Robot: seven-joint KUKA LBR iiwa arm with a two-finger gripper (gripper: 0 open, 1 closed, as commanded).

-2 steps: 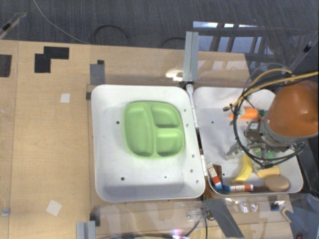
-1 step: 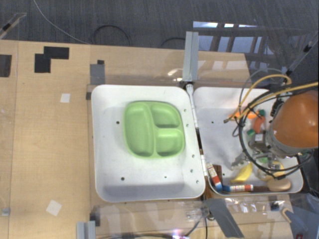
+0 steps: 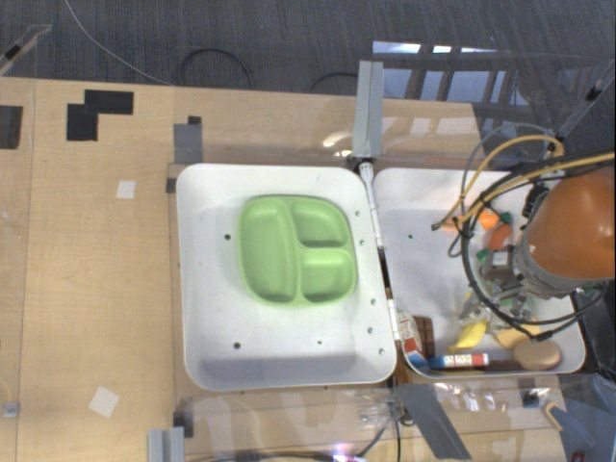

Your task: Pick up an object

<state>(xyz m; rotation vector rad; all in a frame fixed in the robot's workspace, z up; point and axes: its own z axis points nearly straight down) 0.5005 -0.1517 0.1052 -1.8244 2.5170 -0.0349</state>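
While the arm (image 3: 568, 234) hangs over the right bin (image 3: 419, 248), the scene reads:
Hand: hidden beneath the wrist and cables; grip cannot be told.
Objects: yellow piece (image 3: 472, 334), marker (image 3: 460, 360), tan round (image 3: 537, 355), near edge of right bin.
Left bin (image 3: 207, 340): green divided tray (image 3: 295, 249).

Two bins stand side by side on the bench (image 3: 87, 287), touching along their inner edges. The left bin (image 3: 207, 354) holds a divided plate (image 3: 294, 250), lying near its middle, well apart from the walls. The arm (image 3: 573, 229) hangs over the right half of the right bin (image 3: 414, 210), cables (image 3: 481, 191) looping to its left. Near that bin's front wall lie a marker (image 3: 462, 360), a banana (image 3: 472, 333) just behind it, and a round block (image 3: 537, 355) to the marker's right.
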